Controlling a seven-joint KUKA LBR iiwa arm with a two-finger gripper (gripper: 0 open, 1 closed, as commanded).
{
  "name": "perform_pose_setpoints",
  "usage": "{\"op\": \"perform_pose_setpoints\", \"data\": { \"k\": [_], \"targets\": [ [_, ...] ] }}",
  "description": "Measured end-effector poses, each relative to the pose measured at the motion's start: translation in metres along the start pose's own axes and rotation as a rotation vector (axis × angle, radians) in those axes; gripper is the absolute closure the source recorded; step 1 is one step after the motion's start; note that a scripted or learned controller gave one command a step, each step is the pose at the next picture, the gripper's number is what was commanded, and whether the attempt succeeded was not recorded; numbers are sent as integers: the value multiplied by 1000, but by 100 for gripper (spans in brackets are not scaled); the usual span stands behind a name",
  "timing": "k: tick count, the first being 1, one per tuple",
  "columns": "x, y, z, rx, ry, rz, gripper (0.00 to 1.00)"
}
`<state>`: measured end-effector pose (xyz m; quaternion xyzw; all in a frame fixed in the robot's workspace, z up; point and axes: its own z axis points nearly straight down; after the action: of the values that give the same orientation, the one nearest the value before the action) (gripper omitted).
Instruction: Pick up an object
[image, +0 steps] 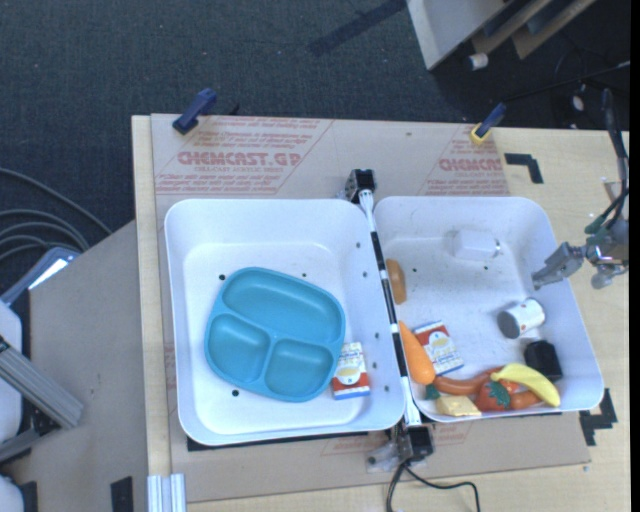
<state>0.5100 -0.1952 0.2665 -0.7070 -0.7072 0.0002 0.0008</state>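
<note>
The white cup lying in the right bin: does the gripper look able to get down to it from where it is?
Probably yes. The gripper sits at the right bin's right rim, close above the white cup, which lies on its side with bare floor around it. The black block lies just below it, apart from it.

Two bins sit side by side on the tabletop (250, 150), touching along their inner walls. In the left bin (190, 240), a divided tray (274, 332) lies near the middle, and a small carton (350, 370) rests just beside the tray's right front corner. In the right bin (520, 215), a clear cup (472, 243) lies toward the back, a small mug (522, 318) lies on its side near the right wall, and a dark block (542, 356) sits just in front of it. Along the front wall lie a banana (528, 383), a tomato (497, 396) and a sausage (462, 383), close together. A carrot (417, 354) lies by the left wall, with a second carton (438, 347) just to its right. The hand (566, 262) hangs over the right bin's right rim.
</note>
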Motion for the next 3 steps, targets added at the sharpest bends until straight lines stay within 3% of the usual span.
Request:
{"op": "perform_pose_setpoints", "data": {
  "k": [1,2,3],
  "targets": [
    [49,-32,139,1,0,0,0],
    [23,-31,182,1,2,1,0],
    [23,-31,173,0,1,1,100]
  ]
}}
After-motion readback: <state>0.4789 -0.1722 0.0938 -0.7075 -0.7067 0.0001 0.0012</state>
